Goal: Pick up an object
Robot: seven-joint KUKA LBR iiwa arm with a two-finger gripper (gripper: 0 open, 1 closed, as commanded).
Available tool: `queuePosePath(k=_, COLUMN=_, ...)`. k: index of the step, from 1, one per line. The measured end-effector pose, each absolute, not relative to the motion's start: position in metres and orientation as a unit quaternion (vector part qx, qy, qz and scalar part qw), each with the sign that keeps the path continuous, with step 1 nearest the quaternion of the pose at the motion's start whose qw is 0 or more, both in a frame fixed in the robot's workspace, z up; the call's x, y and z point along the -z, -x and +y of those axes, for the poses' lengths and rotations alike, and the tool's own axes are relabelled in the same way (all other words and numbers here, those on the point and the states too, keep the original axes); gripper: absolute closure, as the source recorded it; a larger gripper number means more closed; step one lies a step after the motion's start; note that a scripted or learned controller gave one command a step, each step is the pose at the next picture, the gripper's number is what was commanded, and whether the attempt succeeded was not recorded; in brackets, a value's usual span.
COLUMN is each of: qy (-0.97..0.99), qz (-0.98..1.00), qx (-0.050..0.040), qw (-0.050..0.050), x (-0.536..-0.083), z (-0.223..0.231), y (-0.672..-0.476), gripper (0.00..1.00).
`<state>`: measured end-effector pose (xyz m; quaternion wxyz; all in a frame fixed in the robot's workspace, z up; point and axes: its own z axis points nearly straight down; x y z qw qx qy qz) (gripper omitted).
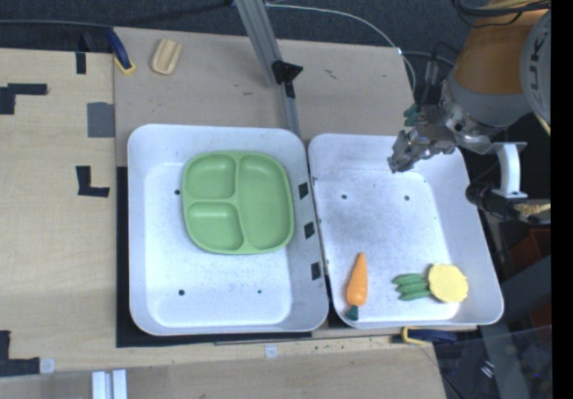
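**Inspector:** While the grey arm with the orange band reaches in from the right, its two-finger gripper (403, 158) hangs over the upper part of the right-hand shallow white bin (376, 209), near that bin's far rim. Whether it touches the floor cannot be told.

**Clerk:** State of the end effector?

**Inspector:** Cannot tell. It shows as a dark, blurred cluster, and nothing can be made out in its grasp.

**Clerk:** Items for picking?

**Inspector:** All three lie in the right-hand bin, along its near edge, well apart from the gripper. A small orange toy carrot with a green tip (357, 279) lies at the bin's near left corner, roughly upright in the view. To the carrot's right is a green toy pea pod (411, 285), and a round yellow toy piece (448, 283) lies touching or just beside the pod, nearer the bin's right wall.

**Clerk:** Neighbouring bin?

**Inspector:** The left-hand shallow white bin (152, 236), directly beside the right-hand bin, holds a light green divided plastic plate with three compartments (238, 201), lying flat in its upper half.
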<state>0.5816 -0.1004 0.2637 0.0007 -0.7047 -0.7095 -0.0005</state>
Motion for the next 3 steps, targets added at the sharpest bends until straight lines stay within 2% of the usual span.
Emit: queuePosePath(k=3, qy=0.705, qz=-0.709, qx=-0.001, qw=0.001, x=-0.242, z=0.059, y=-0.554, gripper=1.0)
